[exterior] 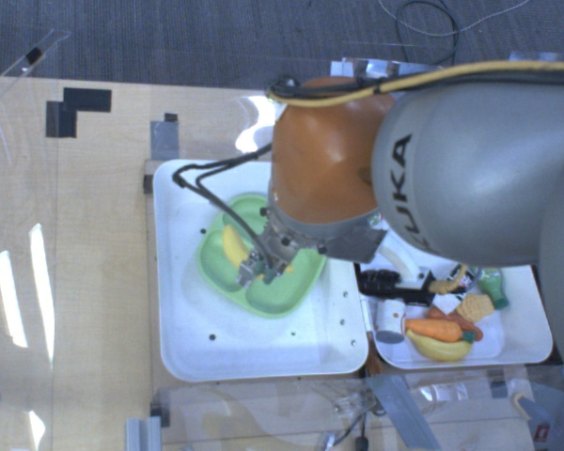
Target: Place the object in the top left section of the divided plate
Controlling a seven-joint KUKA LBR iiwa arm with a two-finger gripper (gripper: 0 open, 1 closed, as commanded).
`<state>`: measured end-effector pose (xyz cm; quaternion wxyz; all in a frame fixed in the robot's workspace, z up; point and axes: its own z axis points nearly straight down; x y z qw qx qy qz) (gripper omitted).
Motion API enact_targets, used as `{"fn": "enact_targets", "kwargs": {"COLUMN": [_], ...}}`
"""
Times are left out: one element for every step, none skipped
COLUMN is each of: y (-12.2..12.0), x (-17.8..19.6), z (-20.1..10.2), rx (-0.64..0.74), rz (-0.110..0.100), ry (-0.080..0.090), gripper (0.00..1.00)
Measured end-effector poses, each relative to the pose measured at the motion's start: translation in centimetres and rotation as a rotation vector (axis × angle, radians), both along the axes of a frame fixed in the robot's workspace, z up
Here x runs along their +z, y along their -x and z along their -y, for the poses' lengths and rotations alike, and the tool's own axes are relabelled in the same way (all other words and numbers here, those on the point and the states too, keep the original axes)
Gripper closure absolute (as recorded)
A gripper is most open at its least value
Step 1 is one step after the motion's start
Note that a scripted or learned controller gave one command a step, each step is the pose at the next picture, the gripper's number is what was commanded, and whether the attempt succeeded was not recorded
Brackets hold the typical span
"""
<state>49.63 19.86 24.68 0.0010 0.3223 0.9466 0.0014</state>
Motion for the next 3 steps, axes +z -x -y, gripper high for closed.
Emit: {"fn": "enact_targets", "kwargs": {"y": [0.0,-0.2,-0.3], "x": [0.0,1.2,-2.7], "z": [0.0,-0.1,6.5], "rx": [-0.001,-0.002,0.013], "rz": [0.001,0.006,0.003], "ry": [0.000,-0.004,0.000], "gripper": [0.00,1.00,1.00]}}
